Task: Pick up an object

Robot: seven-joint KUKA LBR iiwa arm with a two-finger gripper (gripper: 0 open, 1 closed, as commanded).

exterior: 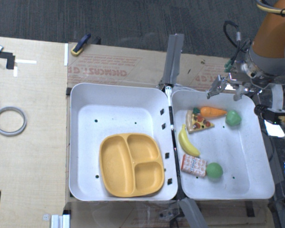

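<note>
1. Camera view, limits: the arm (pixel 277 28) is entering at the far right and is being cut off by the top edge, so only its orange band and grey wrist are showing. Part of the right bin's (pixel 254 189) right rim is lying behind dark hardware.
2. The gripper (pixel 229 89) is hovering over the far rim of the right bin, its two fingers standing spread apart and grasping nothing.
3. The right bin is holding six items: an orange carrot (pixel 213 112) near the far wall, a green ball (pixel 233 118) just right of it, a pizza slice toy (pixel 198 122) touching the carrot's left end, a banana (pixel 188 142) along the left wall, a small red-and-white packet (pixel 194 165) nearer, and a second green ball (pixel 214 170) touching that packet.
4. The left bin (pixel 82 146) is holding a yellow divided plate (pixel 131 164) in its near half.
5. On the bench, a tape roll (pixel 9 121) is lying far left of the bins.
</note>
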